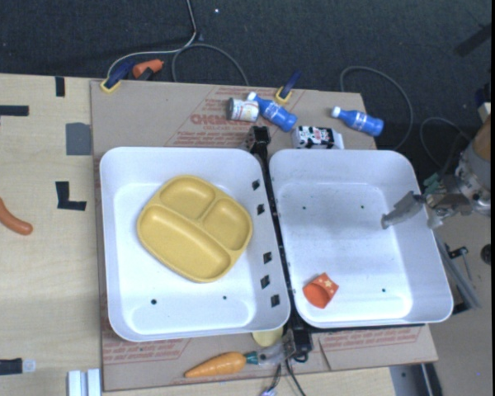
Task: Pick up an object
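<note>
A small orange-red object (320,290) lies near the front of the right bin (346,172). My gripper (406,210) hangs over that bin's right rim, up and to the right of the orange-red object and well apart from it. Nothing shows in its grasp. A yellow divided plate (196,227) lies in the left bin (124,304).
Behind the bins lie two blue bottles (276,112) (359,120) and a small black-and-white item (318,137). A toy carrot (216,365) lies in front of the bins, and a toy sausage (10,215) on the bench at far left. Cables run behind the board.
</note>
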